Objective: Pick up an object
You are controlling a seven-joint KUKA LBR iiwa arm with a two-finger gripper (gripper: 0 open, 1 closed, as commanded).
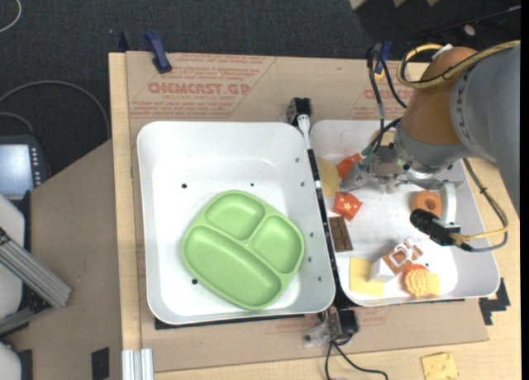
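The grey arm point(483, 89), with its glossy orange band, reaches over the right bin point(467, 264) and sets the metal gripper point(366, 173) low near that bin's upper left corner. From this slant I cannot tell whether the gripper is spread or closed, nor whether anything sits within it.

The small things to pick all lie in this shallow white plastic bin. A red-orange wedge point(349, 163) lies just beside the gripper, at its left edge. A pale yellow slab point(329, 178) lies by the dividing wall, and below it sits a red-orange cube point(347, 205). A flat brown bar point(340, 235) lies along the wall. An orange ring point(426, 201) rests to the right, under the wrist. Along the near edge sit three more: a pale yellow block point(361, 276), a small white-and-red box point(402, 255) and a bumpy orange lump point(420, 281).

The left bin point(215, 155) holds a smooth green plate point(242, 246) – rounded and split into three compartments, set slantwise towards the near side. Both bins rest on a brown board point(198, 81) printed with red lettering
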